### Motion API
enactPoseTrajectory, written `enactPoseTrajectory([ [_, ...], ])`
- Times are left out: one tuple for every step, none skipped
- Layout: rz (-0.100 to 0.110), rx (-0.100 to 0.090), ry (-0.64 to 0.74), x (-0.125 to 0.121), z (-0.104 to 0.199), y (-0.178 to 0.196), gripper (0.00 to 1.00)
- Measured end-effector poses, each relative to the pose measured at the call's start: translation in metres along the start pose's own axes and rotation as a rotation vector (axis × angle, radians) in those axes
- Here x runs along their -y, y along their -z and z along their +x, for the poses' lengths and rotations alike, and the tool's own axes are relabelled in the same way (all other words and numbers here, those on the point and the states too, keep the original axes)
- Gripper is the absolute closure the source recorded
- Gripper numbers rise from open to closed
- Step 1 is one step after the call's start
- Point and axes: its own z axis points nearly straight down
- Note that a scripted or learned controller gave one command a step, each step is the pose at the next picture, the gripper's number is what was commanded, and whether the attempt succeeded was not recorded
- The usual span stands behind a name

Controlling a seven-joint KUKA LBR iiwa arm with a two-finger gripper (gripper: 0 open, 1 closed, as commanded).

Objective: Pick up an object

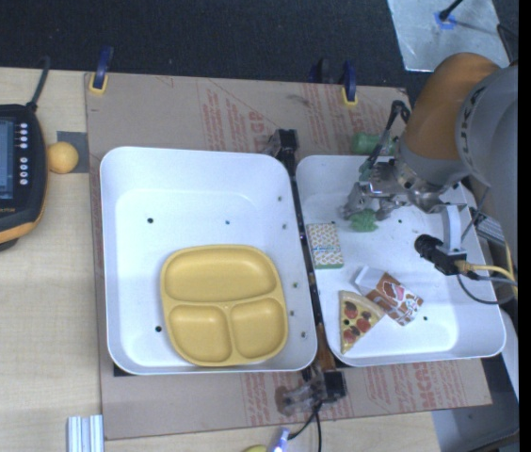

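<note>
The gripper (367, 205) is low in the right bin (473, 342) over a small green object (364, 221), nothing visibly lifted, and I cannot tell its state.

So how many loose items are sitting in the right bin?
4: a patterned card by the left wall, a pizza slice and a packet near the front, a green piece under the claw, which may hide more.

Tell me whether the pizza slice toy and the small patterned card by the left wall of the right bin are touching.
Apart. The camera view shows bare white bin floor between the pizza slice toy and the patterned card, which lies farther up along the wall.
</note>
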Motion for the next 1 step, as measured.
enactPoseTrajectory([
  [-0.005,-0.003,0.000,-0.0061,0.0825,0.0899,1.00],
])
